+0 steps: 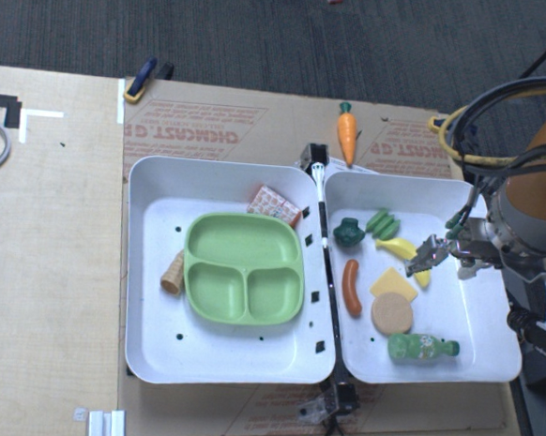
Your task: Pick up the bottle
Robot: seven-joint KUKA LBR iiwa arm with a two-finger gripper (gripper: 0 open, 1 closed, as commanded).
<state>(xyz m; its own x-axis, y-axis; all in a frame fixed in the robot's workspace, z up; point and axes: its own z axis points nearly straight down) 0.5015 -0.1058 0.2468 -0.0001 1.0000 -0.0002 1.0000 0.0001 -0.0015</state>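
Observation:
The bottle [422,347] is green with a pale label. It lies on its side near the front edge of the right bin [488,356], cap pointing right. My gripper [427,256] hangs over the middle of that bin, above a yellow banana [398,247]. It is well behind the bottle and apart from it. Nothing shows held in the gripper.
Around the gripper in the right bin lie a broccoli [349,232], a green vegetable [382,223], a red sausage [351,286], a cheese wedge [392,284] and a round biscuit [392,315]. The left bin [148,250] holds a green divided plate [245,269], a small box [274,203] and a cone [173,273]. A carrot [345,133] lies behind the bins.

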